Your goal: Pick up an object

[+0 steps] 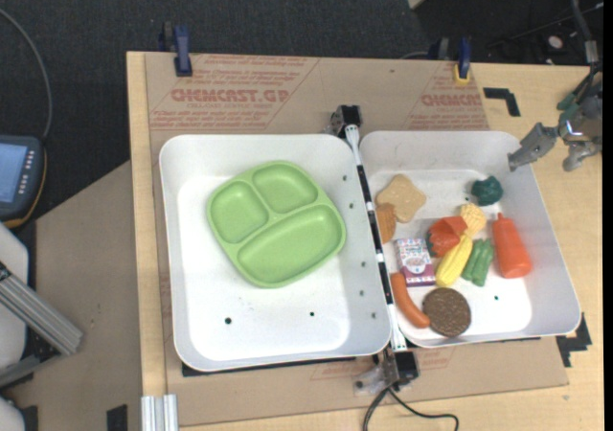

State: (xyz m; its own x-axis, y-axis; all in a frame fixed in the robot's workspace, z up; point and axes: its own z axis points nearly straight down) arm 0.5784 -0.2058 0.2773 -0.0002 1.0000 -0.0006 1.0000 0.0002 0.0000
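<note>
Brown disc: a round, dark brown patty-like toy (pixel 447 311) is seen at the near edge of the right shallow white bin (pixel 551 300), nearest the camera.
Sausage: an orange-red toy sausage (pixel 409 302) is laid just left of the brown disc, touching it or nearly so.
Small packet: a white and pink printed packet (pixel 414 257) is placed behind the sausage, near the divider between the bins.
Corn: a yellow toy corn cob (pixel 456 258) is tilted across the middle of the pile, with a second yellow piece (pixel 472 218) just behind it.
Green pod: a small green toy vegetable (pixel 479 263) is set just right of the corn cob.
Orange bottle: an orange-red bottle-shaped toy (pixel 510 246) is laid at the right of the pile.
Red piece: a red-orange toy (pixel 445 233) is wedged between the packet and the corn.
Bread: a tan slice-shaped toy (pixel 400 198) is found at the far left of the pile.
Dark green lump: a dark green toy (pixel 487 191) is placed apart, near the far right wall.
Left bin: a light green, three-compartment plastic plate (pixel 276 222) is held in the left shallow white bin (pixel 192 305).
Gripper: the grey two-finger gripper (pixel 551 147) is seen beyond the right bin's far right corner, clear of the toys; nothing is seen between its fingers, and whether they are apart or together cannot be told.
</note>
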